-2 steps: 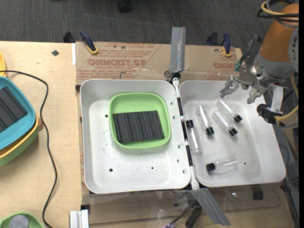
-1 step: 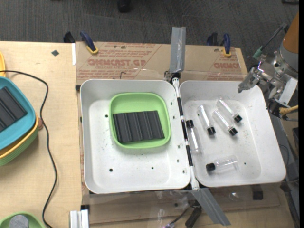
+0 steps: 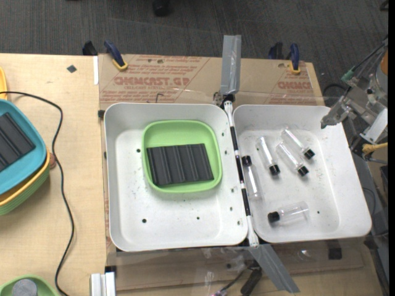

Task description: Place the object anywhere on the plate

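Observation:
A green square plate (image 3: pixel 180 134) sits in the left bin (image 3: pixel 123 214) and carries a dark ribbed insert (image 3: pixel 180 164). Several clear vials with black caps lie in the right bin (image 3: pixel 339 221): one (image 3: pixel 266 153) left of centre, two (image 3: pixel 289 155) (image 3: pixel 297 142) beside it, one (image 3: pixel 290 213) near the front, and one (image 3: pixel 250 179) along the divider. My gripper (image 3: pixel 336 113) hangs over the right bin's far right corner, up and to the right of the vials and apart from them. Nothing shows in it.
A cardboard sheet (image 3: pixel 154 79) held by clamps lies behind the bins. Stacked teal and yellow trays (image 3: pixel 18 159) and a black cable (image 3: pixel 62 184) sit on the wooden bench at left. Arm hardware and cables (image 3: pixel 373 113) crowd the right edge.

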Controlling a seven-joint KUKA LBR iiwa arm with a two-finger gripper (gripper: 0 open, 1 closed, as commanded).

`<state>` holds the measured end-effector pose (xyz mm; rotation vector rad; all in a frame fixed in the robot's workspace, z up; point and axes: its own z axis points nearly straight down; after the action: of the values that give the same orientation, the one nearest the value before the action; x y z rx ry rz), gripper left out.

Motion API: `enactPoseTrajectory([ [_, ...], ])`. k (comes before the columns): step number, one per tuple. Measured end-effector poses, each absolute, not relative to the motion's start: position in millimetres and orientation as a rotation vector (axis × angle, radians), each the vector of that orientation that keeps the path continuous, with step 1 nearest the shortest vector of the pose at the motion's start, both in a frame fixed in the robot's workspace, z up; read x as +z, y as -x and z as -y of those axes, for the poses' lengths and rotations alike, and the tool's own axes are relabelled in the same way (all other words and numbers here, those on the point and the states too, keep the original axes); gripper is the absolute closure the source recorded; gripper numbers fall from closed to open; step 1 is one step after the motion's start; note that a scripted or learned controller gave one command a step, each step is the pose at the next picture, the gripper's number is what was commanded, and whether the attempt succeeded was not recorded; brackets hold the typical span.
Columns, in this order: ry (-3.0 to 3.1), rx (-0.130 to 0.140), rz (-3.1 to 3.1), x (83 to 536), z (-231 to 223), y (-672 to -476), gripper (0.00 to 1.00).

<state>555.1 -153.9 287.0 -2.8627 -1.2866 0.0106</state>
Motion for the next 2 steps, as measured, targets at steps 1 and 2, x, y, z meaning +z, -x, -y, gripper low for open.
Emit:
enactPoseTrajectory([
  [1, 3.038, 0.007, 0.804, 319.1, 179.0, -535.0, 0.00],
  [2, 3.106, 0.008, 0.471, 312.0, 210.7, -520.5, 0.00],
])
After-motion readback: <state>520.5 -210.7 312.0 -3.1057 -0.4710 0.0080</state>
